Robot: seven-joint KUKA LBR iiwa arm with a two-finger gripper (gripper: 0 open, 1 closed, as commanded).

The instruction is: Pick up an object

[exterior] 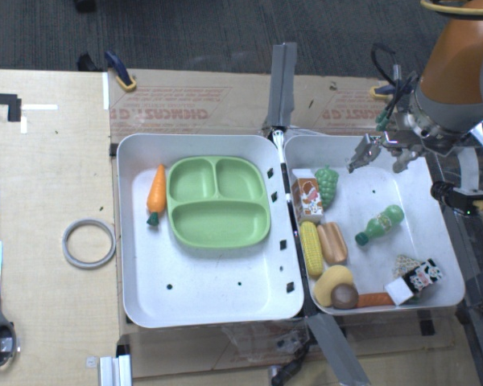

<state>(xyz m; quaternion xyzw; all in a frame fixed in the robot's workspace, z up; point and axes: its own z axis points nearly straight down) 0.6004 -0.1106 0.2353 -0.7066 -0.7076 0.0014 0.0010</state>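
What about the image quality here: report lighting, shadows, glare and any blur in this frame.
Camera view: even overhead light, with soft shadows inside the left bin along its left wall; the right bin looks bright, with mild washout on its white floor; the green tray and carrot look fairly sharp; the gripper and arm are slightly soft; straight bench edges bow a little toward the corners.

Grey arm (455,95), orange band above the wrist, black cables — metal two-finger gripper (382,158)
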